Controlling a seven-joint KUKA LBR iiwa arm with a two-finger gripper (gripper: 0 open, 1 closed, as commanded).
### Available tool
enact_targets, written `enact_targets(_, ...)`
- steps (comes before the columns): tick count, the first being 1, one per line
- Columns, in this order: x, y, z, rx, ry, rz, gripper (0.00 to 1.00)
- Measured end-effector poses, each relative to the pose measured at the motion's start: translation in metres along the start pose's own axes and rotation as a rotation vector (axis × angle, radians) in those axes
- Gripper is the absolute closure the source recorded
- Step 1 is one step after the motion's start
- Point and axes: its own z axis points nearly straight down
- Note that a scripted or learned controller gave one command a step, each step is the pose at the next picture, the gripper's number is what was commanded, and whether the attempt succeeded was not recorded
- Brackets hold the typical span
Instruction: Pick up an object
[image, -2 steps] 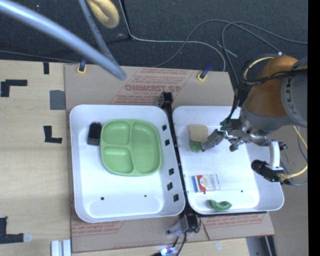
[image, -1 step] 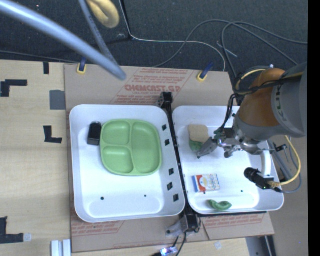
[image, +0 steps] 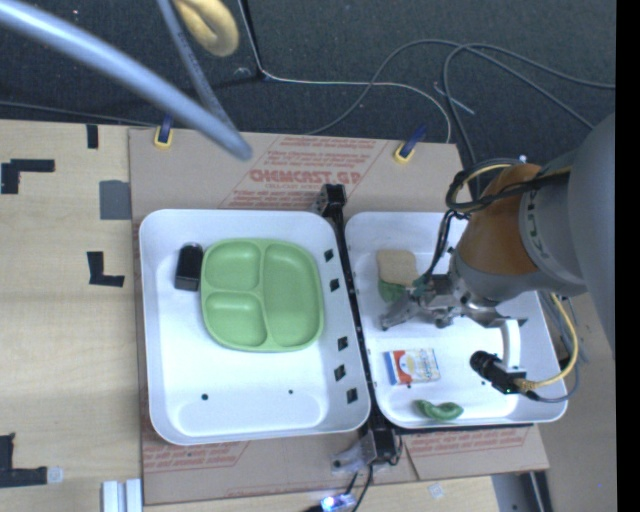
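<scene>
Your hand (image: 405, 300) sits low in the right white bin (image: 540, 405), touching a small green object (image: 390, 291) below the tan block (image: 396, 266); grip state undeterminable. Nothing appears lifted yet.

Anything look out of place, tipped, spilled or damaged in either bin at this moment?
Nothing stands out. The green divided plate lies flat in the left bin beside a small black object. In the right bin, the tan block, small card and green piece lie apart, unspilled.
</scene>
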Motion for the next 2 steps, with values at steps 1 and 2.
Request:
enact_targets(1,0.000,0.001,-0.013,-0.001,0.001,-0.001,1.00)
enact_targets(2,0.004,-0.002,-0.056,-0.003,0.002,0.000,1.00)
